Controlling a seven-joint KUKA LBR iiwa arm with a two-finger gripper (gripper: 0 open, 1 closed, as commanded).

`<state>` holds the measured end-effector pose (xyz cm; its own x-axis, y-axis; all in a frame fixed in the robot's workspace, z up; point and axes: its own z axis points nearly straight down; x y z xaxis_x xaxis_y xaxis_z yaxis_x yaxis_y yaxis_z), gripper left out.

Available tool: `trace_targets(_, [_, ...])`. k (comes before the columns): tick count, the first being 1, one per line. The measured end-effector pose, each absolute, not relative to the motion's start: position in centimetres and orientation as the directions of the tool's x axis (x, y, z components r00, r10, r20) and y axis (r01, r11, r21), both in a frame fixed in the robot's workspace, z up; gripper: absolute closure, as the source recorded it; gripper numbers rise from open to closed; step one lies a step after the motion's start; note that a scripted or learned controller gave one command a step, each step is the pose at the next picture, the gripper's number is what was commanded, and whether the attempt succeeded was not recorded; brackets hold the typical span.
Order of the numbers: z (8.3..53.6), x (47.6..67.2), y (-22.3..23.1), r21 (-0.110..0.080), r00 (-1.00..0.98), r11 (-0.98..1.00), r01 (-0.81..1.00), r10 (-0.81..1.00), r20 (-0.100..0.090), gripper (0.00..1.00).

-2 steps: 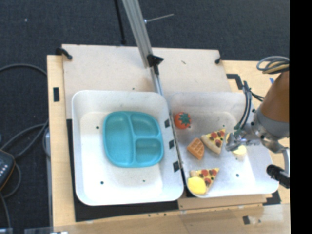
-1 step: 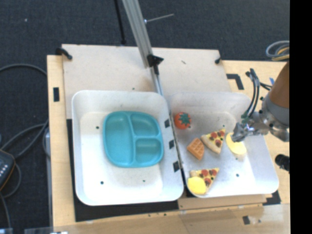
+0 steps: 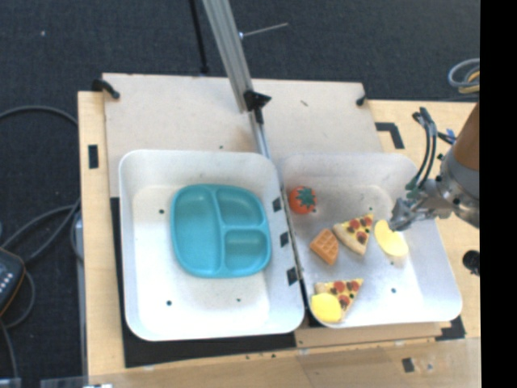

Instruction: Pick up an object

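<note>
Two white bins sit side by side on the bench. The left bin point(image 3: 145, 297) has a teal divided tray point(image 3: 220, 230) lying flat in the middle. The right bin point(image 3: 436, 289) has the toy food: a small red tomato point(image 3: 302, 200) near its left wall, an orange waffle piece point(image 3: 325, 246) more to the centre, a pizza slice point(image 3: 355, 233) just beside the waffle, a second pizza slice point(image 3: 342, 290) near the front edge with a yellow round piece point(image 3: 326, 306) touching it, and a pale yellow piece point(image 3: 391, 242) to the right of the first slice.

The arm point(image 3: 464, 164) comes in from the right and most of it is cut off. The gripper point(image 3: 401, 217) is low, just above the pale yellow piece. From here it is small and dark, so I cannot tell how it stands, or whether it touches the piece below. A slanted metal post point(image 3: 230, 43) crosses the back of the bench
</note>
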<state>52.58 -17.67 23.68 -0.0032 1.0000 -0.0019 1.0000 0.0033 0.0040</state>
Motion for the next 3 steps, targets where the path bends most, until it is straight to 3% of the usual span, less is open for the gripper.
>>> trace_targets(3, [23.0, 57.4, -2.6, 0.000, -0.007, 0.007, 1.000, 1.000, 0.001, 1.00])
